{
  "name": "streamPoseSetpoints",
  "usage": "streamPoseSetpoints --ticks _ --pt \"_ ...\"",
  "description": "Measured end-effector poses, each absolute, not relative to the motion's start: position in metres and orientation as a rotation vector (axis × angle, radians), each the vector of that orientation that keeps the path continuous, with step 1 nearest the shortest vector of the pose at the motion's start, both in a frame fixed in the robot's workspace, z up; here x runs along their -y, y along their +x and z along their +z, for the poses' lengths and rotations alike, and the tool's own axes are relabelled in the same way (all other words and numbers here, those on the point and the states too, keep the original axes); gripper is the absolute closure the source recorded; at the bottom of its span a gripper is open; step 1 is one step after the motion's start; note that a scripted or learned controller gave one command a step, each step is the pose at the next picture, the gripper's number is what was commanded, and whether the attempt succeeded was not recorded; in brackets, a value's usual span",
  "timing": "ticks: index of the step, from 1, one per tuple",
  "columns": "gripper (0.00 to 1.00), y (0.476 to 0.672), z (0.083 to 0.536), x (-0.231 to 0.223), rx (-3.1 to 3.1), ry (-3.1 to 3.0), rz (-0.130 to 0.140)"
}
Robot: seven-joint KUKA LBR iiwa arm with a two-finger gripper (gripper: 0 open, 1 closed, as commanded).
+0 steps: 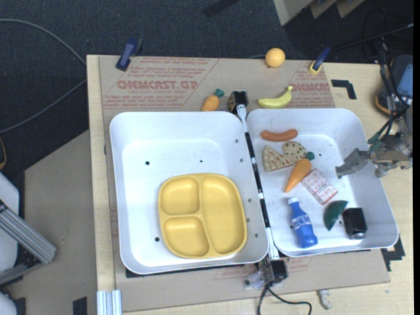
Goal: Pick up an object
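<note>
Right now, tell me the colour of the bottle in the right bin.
Blue, with a white label; the bottle shows best in the camera view.

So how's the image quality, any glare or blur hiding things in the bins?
Camera view: lighting is even, with mild glare on the left bin floor; the gripper looks soft and blurred at the right bin, while the carrot and blue bottle read clearly.

Red print "CHEMCAST GP" on brown board [164, 84] behind left bin [125, 130], upside-down text lines around it too small to read. Same red print, partly hidden, behind right bin [348, 120]. Blue bottle [302, 223] label unreadable.
</note>
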State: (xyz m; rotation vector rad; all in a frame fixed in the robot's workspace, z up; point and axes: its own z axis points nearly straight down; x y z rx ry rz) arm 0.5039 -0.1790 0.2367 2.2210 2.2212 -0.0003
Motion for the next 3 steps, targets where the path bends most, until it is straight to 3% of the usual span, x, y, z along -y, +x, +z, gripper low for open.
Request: streamPoseSetpoints --ticks 1,2,3 --pt "0.0 0.478 0.099 0.15 -2.224 2.224 -0.002" --pt "0.0 0.53 0.084 0.103 -2.222 2.219 0.001" --pt "0.0 0.591 0.085 0.101 -2.222 2.22 0.0"
